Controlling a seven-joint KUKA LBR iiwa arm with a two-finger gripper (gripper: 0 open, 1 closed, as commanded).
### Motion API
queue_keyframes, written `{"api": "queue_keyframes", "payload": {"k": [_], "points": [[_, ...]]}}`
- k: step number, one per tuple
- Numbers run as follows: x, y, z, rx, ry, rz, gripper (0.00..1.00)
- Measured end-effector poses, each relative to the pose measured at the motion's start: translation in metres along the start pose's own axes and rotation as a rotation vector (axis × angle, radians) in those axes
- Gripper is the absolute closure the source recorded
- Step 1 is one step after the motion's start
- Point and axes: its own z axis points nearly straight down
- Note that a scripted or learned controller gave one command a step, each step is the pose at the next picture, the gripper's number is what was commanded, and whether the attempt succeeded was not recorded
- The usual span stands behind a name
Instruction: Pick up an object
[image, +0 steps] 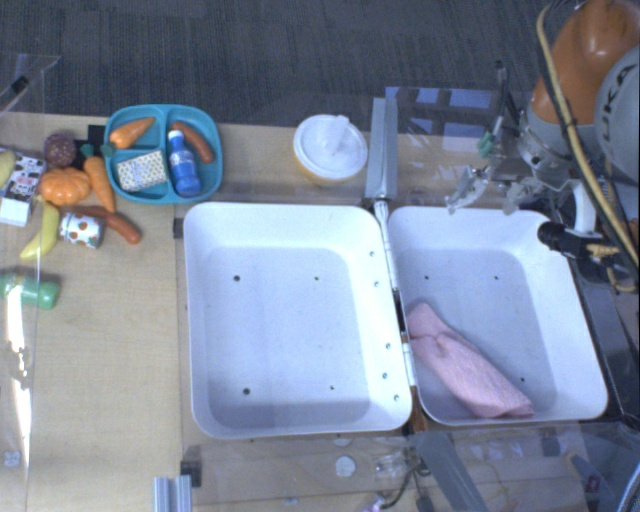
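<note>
The claw (484, 193) is hanging open and holding nothing above the right bin's (566, 300) far rim; the pink cloth (462, 364) is lying against its near-left wall.

A soft, matt pink cloth (466, 367) is being shown in the right bin (570, 330), whose smooth white plastic is being matched by the left bin (200, 330). Pale, matt wood is being presented by the bench (100, 380).

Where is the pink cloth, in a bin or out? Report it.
In. The pink cloth lies crumpled on the floor of the right bin, against its near-left corner, with the gripper up at the bin's far edge.
</note>
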Motion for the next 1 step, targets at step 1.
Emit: {"api": "queue_keyframes", "payload": {"k": [1], "points": [[-0.0299, -0.1115, 0.0905, 0.002, 0.001, -0.158, 0.00]]}}
